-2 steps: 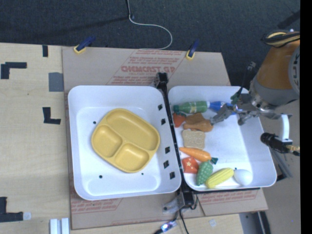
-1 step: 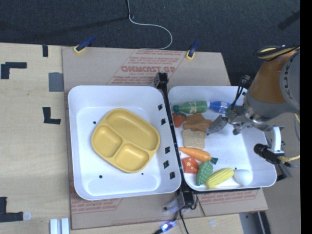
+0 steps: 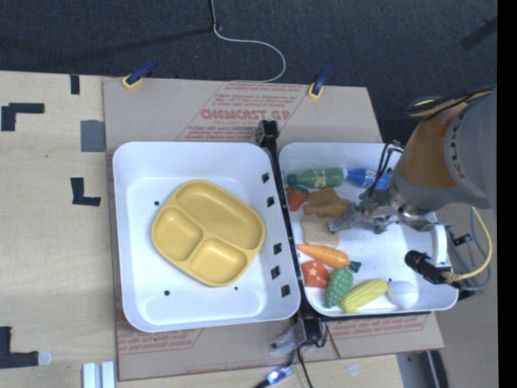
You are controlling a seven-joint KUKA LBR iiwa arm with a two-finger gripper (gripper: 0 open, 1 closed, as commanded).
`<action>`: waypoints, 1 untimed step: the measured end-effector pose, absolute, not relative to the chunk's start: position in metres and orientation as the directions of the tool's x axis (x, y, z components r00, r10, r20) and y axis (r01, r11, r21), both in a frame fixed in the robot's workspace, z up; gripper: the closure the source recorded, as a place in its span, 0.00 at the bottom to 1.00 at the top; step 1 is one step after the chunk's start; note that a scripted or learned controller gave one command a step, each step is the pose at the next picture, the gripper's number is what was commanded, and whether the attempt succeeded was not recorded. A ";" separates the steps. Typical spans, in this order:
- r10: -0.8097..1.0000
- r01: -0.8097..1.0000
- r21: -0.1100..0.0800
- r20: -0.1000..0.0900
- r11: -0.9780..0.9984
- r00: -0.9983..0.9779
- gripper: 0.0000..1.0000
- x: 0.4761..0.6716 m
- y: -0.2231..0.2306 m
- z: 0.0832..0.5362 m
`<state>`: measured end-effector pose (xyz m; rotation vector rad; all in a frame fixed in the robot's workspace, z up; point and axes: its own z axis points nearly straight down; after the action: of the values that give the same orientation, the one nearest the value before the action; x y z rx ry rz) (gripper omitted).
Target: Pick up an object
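The right bin [image 3: 420,253] holds several toy foods: a green bottle [image 3: 319,176], a brown piece [image 3: 327,203], a carrot [image 3: 323,255], a red piece [image 3: 314,275], a green vegetable [image 3: 339,286], a yellow corn cob [image 3: 365,294] and a white egg [image 3: 402,294]. My gripper [image 3: 360,221] is low over the middle of this bin, just right of the brown piece and above the carrot. It looks open, with bare bin floor showing between the fingers [image 3: 342,221]. Nothing is held.
The left bin [image 3: 133,217] holds a yellow divided plate [image 3: 208,231]. A small blue item [image 3: 365,176] lies beside the bottle at the right bin's far wall. The arm's orange band [image 3: 428,148] and a black cable [image 3: 428,267] hang over the right bin's right side.
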<state>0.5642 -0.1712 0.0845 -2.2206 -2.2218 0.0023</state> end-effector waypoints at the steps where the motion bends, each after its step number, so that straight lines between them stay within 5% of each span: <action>1: 1.000 1.000 0.001 0.002 0.002 -0.002 1.00 0.566 -0.170 0.099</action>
<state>0.5660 -0.1701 0.0989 -2.2185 -2.2237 -0.0039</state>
